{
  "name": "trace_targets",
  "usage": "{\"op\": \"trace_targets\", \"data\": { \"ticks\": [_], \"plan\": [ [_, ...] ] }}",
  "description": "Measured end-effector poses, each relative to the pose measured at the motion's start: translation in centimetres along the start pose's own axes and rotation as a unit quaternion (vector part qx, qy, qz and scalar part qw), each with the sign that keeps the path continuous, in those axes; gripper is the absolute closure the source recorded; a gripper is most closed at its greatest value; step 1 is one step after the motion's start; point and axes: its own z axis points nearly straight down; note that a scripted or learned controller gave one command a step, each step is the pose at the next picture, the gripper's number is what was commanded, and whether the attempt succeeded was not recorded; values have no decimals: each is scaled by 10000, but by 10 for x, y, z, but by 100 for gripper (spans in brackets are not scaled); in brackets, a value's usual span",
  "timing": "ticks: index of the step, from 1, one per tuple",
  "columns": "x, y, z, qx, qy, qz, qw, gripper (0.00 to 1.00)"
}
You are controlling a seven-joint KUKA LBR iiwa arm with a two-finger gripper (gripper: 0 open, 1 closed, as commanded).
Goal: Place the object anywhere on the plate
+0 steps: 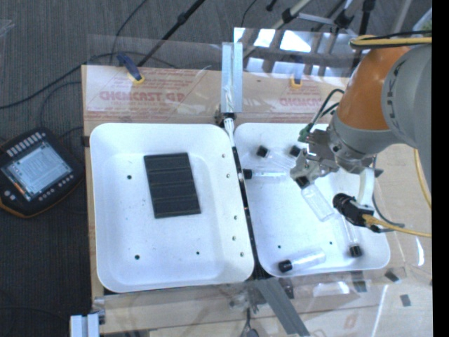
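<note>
Camera view
- Left bin: the shallow white left bin held a dark, ridged rectangular plate, lying flat near its middle and slightly turned.
- Right bin: the shallow white right bin held several clear plastic tubes with black caps.
- Tube at front: one clear capped tube lay near the front wall, its black cap pointing left.
- Tube at back: another clear tube lay near the divider between the bins, with a loose small black cap just behind it.
- Tube under the arm: a third clear tube lay tilted just below the gripper, well apart from the plate.
- Tube at right: a fourth stood against the right wall, its black cap at the bottom.
- Arm: the grey arm with its orange band reached in from the right over the right bin.
- Gripper: the two-finger gripper hung over the back of the right bin; whether it was spread or pinched could not be told.
</note>
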Motion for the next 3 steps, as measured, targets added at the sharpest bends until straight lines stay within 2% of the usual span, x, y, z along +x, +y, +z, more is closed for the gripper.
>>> {"op": "trace_targets", "data": {
  "ticks": [1,2,3],
  "plan": [
    [62,-88,5,10,18,-645,9979,100],
    [158,-59,26,-1,16,-2417,9704,100],
    [228,-40,25,-10,8,-3522,9359,100]
  ]
}}
